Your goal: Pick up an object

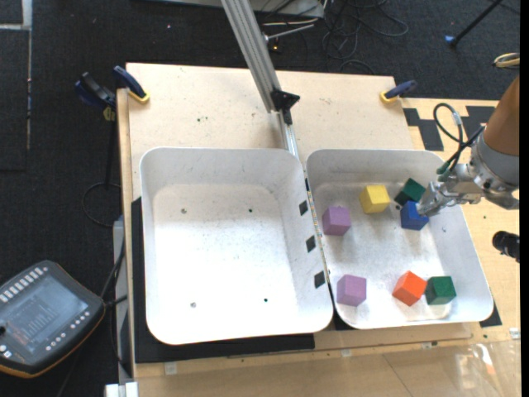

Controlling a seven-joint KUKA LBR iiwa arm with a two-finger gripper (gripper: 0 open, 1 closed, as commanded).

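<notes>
Nearest, two purple cubes (pixel 351 289), two green, one orange, yellow, blue; gripper (pixel 430 203) jaw state unclear.

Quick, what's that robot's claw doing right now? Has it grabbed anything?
Gripper: right at the blue cube in the right bin; open or shut cannot be told.

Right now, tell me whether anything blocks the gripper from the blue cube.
Nothing visible does. The gripper sits right at the blue cube, with a dark green cube close behind it and the yellow cube further along.
</notes>
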